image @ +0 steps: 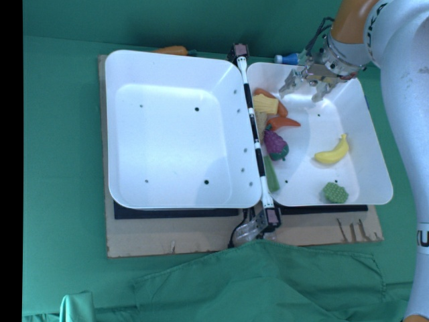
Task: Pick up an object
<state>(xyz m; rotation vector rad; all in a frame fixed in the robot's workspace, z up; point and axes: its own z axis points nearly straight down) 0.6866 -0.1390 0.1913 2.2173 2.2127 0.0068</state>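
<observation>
2 shallow white plastic bins side by side, left bin (174, 129) bare, right bin (362, 153) holding 1 smooth yellow plastic banana (333, 153), long axis slanting up to the right, lying right of a clustered purple grape bunch (275, 144). Also 1 knobbly green lump (334, 192) below the banana, 1 orange carrot (281, 122) and 1 yellow block (264, 103) up-left of it. Grey 2-finger gripper (307, 86) above the banana, fingers spread, grasping nothing.

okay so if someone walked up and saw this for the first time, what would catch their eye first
Probably the big grey arm with its orange band, reaching in from the right, its gripper open above the far end of the right bin. Next, the bright toys there: a yellow banana mid-bin, a green piece near the front, and a cluster along the bin's left wall.
</observation>
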